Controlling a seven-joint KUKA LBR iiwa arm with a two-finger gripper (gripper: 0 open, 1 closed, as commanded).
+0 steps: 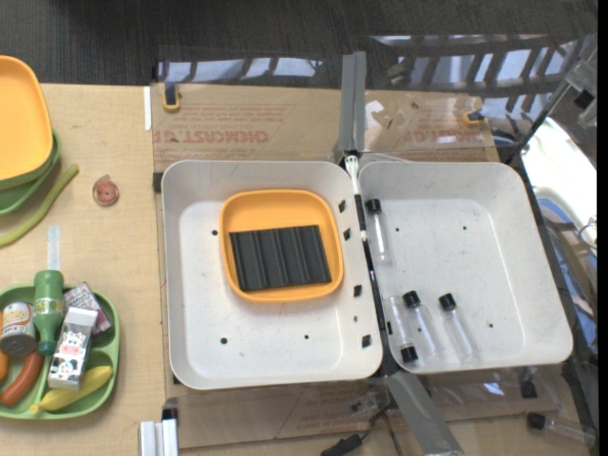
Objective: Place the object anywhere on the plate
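Right, left bin (190, 350) holds an orange plate (237, 221), sitting a bit above the bin's centre and toward its right wall

Black ribbed slab (280, 257) lies flat on the plate, inside the rim, tilted slightly, covering most of the plate's floor

Right bin (513, 255) holds four clear vials with black caps:
- first vial (376, 234) lies along the bin's left wall, cap toward the far side
- second vial (419, 323) and third vial (456, 327) lie near the front, side by side but apart, caps toward the far side
- fourth vial (400, 332) lies just left of the second one, cap toward the front edge, close to or touching it, can't tell which

None of the vials touches the plate; the divider between the bins separates them

Fingers: apart or together, can't tell

Left of the bins on the wooden surface (104, 255): a green divided tray (100, 383) with toy food, a stack of orange-over-green dishes (19, 122) at the frame edge, a small pink item (105, 191) between them

Cardboard sheet (247, 126) lies under and behind both bins
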